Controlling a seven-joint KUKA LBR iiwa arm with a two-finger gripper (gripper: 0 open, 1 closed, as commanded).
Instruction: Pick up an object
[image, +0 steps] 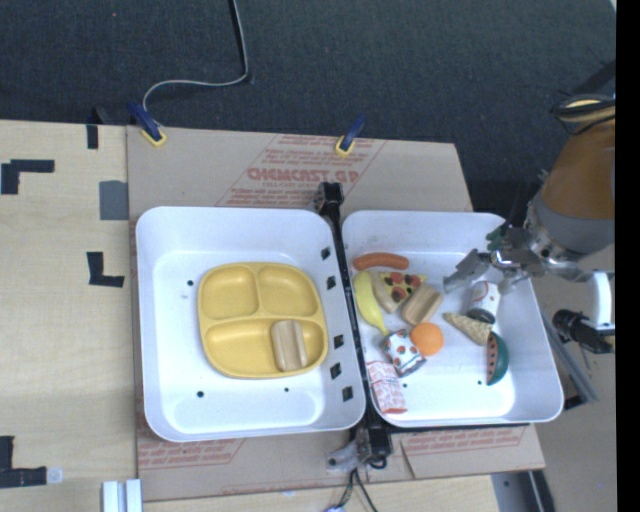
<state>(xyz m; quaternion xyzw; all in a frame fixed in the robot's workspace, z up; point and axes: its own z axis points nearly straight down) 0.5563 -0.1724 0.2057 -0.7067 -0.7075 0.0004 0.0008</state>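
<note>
The counter (60, 330) is pale wood-grain laminate with a flat sheet of brown cardboard (290, 170) laid over it, printed in red and clipped at its far edge. On the cardboard sit two shallow, glossy white plastic bins with rounded corners: the left bin (170, 400), well away from the tool, and the right bin (530, 390), over whose far right corner the tool hangs. The grey arm (580, 200), smooth and rounded with an orange band, comes in from the right. In the left bin lies a yellow plate (235, 300), a rounded rectangle moulded into compartments, with a tan bread slice (291, 346) in its near right compartment. The tool (484, 272) is grey metal with its two thin fingers spread wide and nothing between them; a small white and red piece (483, 296) lies just below it. To the tool's left, across the bin, are a curved yellow banana (368, 302), a red sausage (381, 262) shaped like a short rod, a pizza wedge (402, 288) and a tan block (422, 305). Nearer the camera than the tool lie a tan cone (468, 326), a round orange (428, 339), a curved watermelon slice (496, 360), a small red and white carton (402, 351) and a crinkled red and white packet (386, 388) by the near left corner.
</note>
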